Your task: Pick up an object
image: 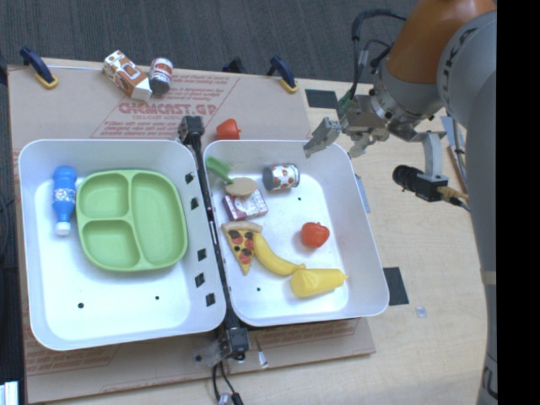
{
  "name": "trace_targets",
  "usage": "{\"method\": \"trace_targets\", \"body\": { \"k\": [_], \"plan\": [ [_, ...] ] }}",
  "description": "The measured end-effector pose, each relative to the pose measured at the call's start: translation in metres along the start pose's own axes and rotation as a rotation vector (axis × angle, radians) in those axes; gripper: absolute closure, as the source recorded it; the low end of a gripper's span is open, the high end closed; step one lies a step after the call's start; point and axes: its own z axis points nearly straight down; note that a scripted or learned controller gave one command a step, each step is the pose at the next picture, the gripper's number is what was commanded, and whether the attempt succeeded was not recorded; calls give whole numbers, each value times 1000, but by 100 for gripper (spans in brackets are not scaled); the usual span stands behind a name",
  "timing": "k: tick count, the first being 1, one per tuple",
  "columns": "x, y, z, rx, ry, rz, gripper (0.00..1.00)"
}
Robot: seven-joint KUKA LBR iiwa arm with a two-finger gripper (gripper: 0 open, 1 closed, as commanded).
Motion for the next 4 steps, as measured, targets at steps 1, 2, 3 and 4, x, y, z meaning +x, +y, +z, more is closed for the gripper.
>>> {"method": "trace_targets", "body": {
  "k": [1, 2, 3, 4],
  "plan": [
    [24, -25, 174, -5, 0, 1, 0],
    [26, -24, 163, -5, 2, -3, 100],
    [-33, 29, 45, -6, -2, 1, 100],
    [-32, 28, 46, -3, -1, 0, 0]
  ]
}}
